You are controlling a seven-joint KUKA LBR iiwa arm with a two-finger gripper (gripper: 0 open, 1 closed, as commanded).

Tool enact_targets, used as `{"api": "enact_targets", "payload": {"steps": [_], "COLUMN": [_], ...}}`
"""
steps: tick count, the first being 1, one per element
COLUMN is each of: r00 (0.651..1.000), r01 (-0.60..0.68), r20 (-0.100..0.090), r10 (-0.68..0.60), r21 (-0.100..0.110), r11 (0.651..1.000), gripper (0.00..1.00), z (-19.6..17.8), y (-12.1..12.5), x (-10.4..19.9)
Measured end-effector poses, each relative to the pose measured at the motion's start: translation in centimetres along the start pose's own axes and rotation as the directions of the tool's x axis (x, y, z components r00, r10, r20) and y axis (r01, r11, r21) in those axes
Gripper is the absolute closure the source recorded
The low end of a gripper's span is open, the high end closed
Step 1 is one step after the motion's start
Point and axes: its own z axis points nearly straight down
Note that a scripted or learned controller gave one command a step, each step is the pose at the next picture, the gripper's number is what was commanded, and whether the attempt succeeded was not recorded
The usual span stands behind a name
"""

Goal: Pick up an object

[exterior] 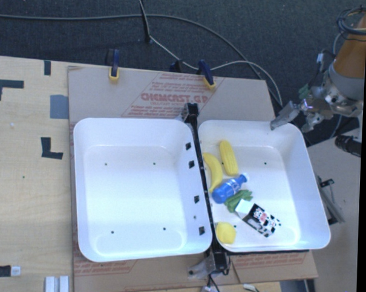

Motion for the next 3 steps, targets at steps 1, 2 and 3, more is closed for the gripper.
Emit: {"api": "enact_targets", "payload": {"steps": [1,2,3], "r00": [1.0,1.0,1.0], "r01": [0.003,0.0,-0.001], "r20": [-0.003,0.001,0.001], "r10": [-0.003,0.0,0.001], "r21": [0.009,0.001,-0.002], "r11": [1.0,1.0,1.0], "gripper": [0.0,0.0,1.0], "z": [10.4,15.3,14.1], "y": [0.9,-4.5,-4.4], "x": [4.7,10.4,10.3]}}
